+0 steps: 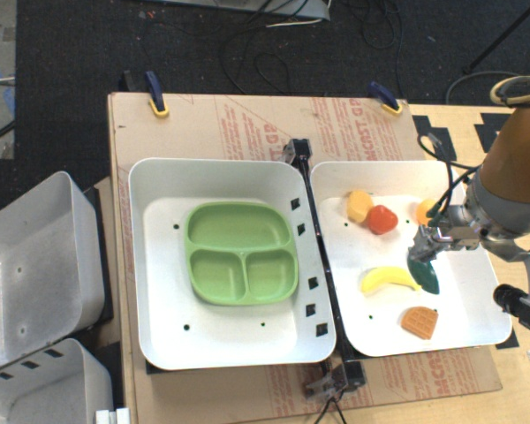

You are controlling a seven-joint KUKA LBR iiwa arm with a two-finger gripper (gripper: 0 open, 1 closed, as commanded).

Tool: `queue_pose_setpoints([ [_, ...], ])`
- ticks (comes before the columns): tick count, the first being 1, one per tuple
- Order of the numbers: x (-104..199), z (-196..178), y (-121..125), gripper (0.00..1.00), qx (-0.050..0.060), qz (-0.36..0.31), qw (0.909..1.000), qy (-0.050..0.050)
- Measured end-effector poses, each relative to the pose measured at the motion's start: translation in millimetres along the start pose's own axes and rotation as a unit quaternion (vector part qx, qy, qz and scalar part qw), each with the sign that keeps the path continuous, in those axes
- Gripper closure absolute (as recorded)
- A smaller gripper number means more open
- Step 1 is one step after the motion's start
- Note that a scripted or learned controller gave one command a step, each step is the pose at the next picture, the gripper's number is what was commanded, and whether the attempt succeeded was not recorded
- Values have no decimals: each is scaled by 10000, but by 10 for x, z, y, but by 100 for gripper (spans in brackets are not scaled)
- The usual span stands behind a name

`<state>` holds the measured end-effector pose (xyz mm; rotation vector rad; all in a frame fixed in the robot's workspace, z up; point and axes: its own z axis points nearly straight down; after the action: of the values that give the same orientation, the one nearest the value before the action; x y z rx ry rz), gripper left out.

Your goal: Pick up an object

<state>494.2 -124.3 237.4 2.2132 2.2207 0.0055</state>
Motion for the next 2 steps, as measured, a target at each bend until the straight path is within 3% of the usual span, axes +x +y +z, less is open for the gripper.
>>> queue_pose_setpoints([
  [1, -1, -447, 15, 100, 14, -4, 10000, 1],
  [2, 554, -451, 192, 100, 24, -28, 10000, 14],
])
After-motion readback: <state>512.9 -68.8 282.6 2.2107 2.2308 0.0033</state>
